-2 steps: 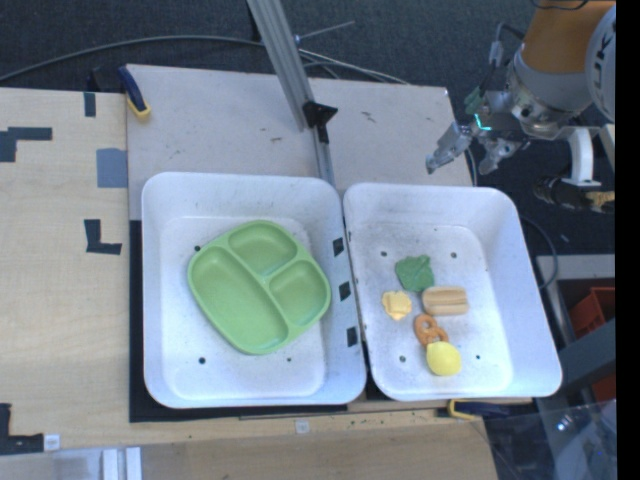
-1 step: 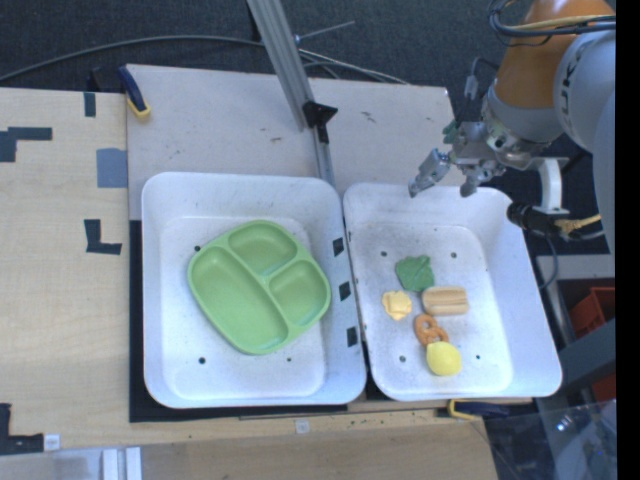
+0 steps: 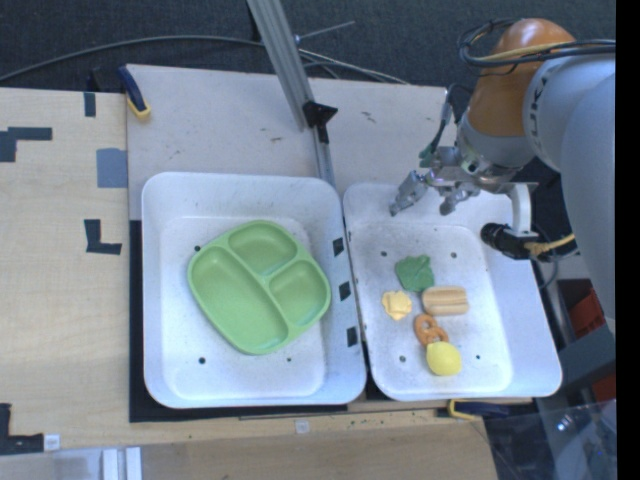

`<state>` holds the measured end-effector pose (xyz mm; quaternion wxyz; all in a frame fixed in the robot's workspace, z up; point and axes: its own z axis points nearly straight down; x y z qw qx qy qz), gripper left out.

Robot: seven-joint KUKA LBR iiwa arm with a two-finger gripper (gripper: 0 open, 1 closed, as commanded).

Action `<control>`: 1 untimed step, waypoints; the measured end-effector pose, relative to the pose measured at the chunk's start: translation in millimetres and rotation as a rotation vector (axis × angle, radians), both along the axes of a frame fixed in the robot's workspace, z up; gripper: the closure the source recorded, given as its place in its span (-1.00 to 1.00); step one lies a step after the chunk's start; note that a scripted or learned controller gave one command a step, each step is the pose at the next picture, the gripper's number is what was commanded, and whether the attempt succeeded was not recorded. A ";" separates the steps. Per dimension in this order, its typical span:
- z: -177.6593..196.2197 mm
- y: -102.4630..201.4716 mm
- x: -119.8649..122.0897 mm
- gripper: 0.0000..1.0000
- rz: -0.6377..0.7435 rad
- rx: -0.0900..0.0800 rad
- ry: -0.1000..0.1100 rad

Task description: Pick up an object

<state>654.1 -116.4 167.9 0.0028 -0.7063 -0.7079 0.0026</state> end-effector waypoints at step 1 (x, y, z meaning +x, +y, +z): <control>-52.9 6.2 6.4 -1.00 0.000 0.000 0.000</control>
